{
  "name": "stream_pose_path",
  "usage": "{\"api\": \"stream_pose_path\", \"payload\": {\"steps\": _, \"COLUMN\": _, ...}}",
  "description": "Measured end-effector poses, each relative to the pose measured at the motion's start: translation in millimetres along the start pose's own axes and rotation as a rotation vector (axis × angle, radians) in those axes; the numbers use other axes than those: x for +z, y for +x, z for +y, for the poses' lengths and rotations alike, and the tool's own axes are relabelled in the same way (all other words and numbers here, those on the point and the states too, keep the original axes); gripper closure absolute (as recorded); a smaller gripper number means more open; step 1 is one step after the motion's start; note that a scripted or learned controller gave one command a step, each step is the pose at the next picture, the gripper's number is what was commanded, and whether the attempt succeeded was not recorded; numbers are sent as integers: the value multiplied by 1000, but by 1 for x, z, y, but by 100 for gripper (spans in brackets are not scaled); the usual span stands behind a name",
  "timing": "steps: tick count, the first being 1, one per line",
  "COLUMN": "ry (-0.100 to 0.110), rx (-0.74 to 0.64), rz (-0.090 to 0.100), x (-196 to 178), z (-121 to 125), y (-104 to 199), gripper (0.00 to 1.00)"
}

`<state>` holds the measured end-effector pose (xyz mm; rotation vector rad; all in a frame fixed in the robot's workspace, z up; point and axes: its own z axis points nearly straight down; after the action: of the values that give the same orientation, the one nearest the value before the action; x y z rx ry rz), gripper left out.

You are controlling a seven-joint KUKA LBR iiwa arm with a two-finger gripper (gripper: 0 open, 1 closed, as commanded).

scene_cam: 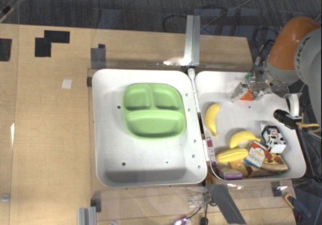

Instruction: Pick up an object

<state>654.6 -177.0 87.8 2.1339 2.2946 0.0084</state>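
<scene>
Gripper (250,89) low at the right bin's (221,80) 1 o'clock corner, fingers spread around a small orange object (246,95). Risk, as I judge it: piece is tiny and near the wall, so closing could nudge it away.

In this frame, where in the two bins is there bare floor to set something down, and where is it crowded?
Left bin: bare floor rings the green tray, widest along the near edge. Right bin: open floor between the banana and the gripper. Its near end is crowded with a pile of toy food.
</scene>
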Motion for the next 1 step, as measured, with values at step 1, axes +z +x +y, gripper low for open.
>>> {"api": "stream_pose_path", "payload": {"steps": 1, "ry": -8, "rx": -4, "rz": -1, "x": -13, "z": 3, "y": 1, "gripper": 100}}
